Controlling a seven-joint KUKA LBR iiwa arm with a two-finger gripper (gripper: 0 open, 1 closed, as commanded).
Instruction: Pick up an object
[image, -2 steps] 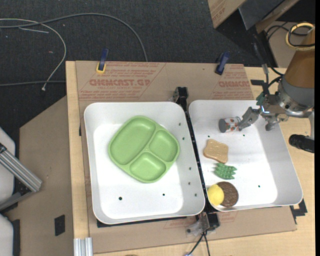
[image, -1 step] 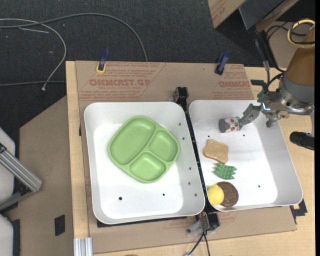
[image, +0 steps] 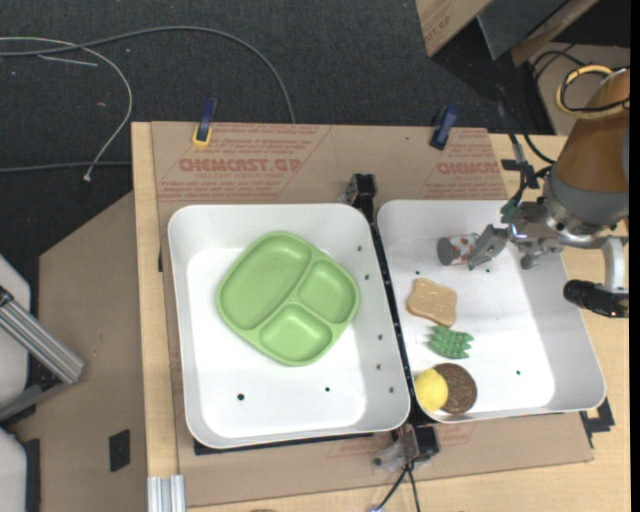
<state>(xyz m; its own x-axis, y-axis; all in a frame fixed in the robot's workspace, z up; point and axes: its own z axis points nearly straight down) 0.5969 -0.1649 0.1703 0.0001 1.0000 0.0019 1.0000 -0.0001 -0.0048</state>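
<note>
Green plate (image: 288, 297) lies in left bin (image: 200, 240). Right bin (image: 560, 350) holds toast (image: 432, 301) mid-left, green toy (image: 451, 343) just nearer, lemon (image: 431, 390) touching a brown disc (image: 458, 388) at near edge. Gripper (image: 500, 243) hovers at far side beside a small grey-red object (image: 456, 248), possibly touching; cannot tell the jaw state.

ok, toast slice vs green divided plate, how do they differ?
The toast slice is tan, small and lies in the right bin. The green divided plate is far larger, has three compartments, and sits in the left bin. Both lie flat, apart from the hand.
</note>
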